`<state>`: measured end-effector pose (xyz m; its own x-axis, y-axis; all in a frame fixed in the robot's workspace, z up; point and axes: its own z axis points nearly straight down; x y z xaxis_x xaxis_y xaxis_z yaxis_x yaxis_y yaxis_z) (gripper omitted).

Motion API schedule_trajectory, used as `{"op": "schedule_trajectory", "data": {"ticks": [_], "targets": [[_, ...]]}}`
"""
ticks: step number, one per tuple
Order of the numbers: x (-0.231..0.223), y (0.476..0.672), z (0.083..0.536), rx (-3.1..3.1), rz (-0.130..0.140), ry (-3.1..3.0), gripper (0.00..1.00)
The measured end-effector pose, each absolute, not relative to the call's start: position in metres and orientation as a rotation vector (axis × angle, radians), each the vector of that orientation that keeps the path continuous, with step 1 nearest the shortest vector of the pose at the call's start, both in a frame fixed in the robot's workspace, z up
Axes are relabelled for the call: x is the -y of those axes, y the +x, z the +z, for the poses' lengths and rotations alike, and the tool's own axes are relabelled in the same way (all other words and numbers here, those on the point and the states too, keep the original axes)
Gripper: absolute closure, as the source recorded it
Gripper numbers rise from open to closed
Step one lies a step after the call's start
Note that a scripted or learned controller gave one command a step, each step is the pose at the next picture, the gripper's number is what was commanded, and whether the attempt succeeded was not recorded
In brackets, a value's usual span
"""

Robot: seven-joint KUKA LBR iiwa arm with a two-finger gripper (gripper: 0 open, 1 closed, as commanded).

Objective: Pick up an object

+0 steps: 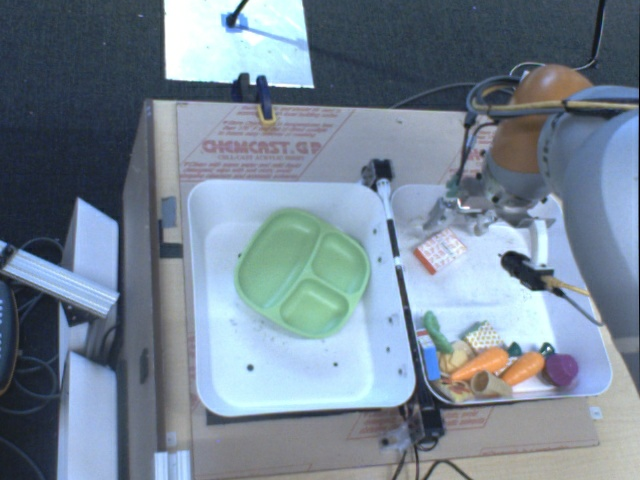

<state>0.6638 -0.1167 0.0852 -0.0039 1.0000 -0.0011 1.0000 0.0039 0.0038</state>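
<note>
Objects for picking lie in the right bin [590, 368]. Far left of the jaws [470, 213], a green divided plate [305, 271] rests in the left bin [215, 368]. Just below the jaws, slightly left, an orange-and-white patterned block [441, 252] lies flat, apart from them. The jaws hang over that bin's upper part; whether they are spread or pressed together I cannot tell. Well below them, toy food clusters along the near wall: two carrots [500, 365], with a purple piece [561, 370] at the far right.
</note>
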Motion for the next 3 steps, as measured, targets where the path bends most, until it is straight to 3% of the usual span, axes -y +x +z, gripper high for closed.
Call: {"op": "schedule_trajectory", "data": {"ticks": [1, 2, 3], "targets": [[0.102, 0.639, 0.085, -2.223, 0.002, 2.218, 0.0], [0.126, 0.669, 0.085, -2.223, 0.002, 2.215, 0.0], [0.092, 0.643, 0.085, -2.226, 0.003, 2.215, 0.0]]}}
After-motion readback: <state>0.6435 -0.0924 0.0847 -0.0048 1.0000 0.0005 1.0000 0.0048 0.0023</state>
